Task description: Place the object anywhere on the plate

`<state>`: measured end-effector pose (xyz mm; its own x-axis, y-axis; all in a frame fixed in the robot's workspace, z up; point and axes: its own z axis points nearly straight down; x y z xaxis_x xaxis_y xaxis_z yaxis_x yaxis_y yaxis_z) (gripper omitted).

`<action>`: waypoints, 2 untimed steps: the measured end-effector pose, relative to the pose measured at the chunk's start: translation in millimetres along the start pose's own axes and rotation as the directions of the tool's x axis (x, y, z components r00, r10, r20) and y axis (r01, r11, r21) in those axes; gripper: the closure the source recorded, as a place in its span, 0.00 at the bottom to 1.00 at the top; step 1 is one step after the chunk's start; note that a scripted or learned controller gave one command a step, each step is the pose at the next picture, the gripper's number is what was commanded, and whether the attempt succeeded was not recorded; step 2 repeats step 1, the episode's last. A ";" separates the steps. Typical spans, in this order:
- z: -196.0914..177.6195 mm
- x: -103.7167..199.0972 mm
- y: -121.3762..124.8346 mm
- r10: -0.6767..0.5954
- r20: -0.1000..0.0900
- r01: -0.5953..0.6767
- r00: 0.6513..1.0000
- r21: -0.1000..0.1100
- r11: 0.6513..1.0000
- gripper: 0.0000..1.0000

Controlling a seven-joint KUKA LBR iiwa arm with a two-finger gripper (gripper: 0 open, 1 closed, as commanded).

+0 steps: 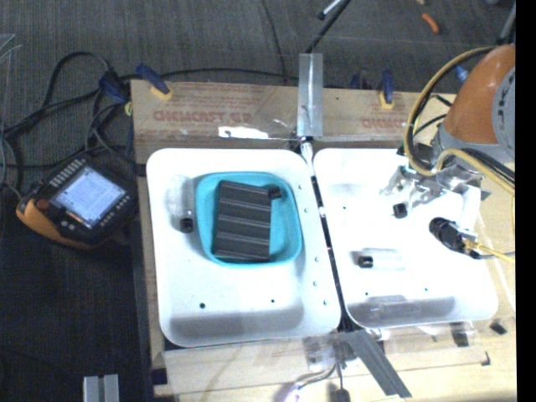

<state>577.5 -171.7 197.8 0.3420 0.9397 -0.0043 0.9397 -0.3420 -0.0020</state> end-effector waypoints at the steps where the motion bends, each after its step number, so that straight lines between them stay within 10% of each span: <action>1: -0.1 0.2 0.1 0.000 0.000 0.000 1.000 0.000 1.000 0.00; 2: -0.1 0.2 0.1 0.000 0.000 0.000 1.000 0.000 1.000 0.00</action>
